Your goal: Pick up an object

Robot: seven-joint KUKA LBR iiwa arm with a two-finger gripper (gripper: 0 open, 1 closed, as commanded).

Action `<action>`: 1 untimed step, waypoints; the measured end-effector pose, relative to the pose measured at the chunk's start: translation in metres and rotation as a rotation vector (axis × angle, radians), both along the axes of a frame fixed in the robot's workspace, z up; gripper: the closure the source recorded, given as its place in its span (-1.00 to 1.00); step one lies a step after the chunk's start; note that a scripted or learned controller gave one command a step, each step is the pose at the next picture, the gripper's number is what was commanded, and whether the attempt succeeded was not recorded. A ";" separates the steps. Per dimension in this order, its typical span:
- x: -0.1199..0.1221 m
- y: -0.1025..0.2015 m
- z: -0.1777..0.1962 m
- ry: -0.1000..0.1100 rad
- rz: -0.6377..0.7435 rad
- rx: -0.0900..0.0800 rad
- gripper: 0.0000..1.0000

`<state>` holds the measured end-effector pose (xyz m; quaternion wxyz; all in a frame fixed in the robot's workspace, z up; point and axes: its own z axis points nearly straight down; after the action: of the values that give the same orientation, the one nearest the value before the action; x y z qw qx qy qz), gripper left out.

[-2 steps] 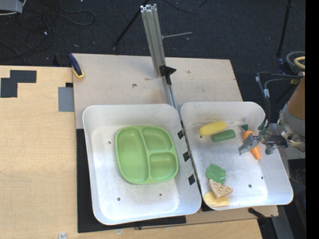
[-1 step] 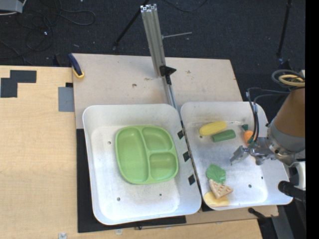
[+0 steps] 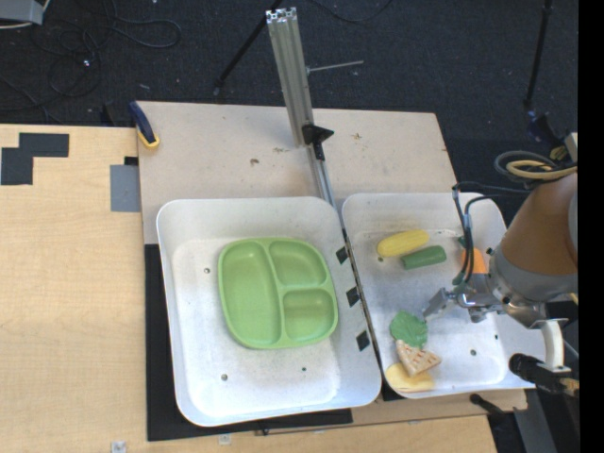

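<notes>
The right bin point(image 3: 477, 361) holds a yellow corn-shaped piece point(image 3: 402, 243) and a dark green block point(image 3: 423, 258) near its far side. Closer to the front lie a green leafy piece point(image 3: 409, 328), a tan wedge point(image 3: 416, 358) and a pale yellow piece point(image 3: 408, 378) under that wedge. My gripper point(image 3: 453, 302) hangs low over the middle of the right bin, just right of the leafy piece and below the green block. I see nothing held in it.
The left bin point(image 3: 189, 347) carries a light green divided plate point(image 3: 278, 293). A metal post point(image 3: 293, 78) rises behind the bins. The arm's orange band point(image 3: 543, 229) and grey wrist cover the right bin's right side.
</notes>
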<state>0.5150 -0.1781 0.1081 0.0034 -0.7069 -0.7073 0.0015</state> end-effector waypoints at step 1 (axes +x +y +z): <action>0.000 -0.002 0.012 -0.002 -0.004 -0.001 1.00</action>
<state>0.5153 -0.1799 0.1204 0.0021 -0.7084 -0.7058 0.0010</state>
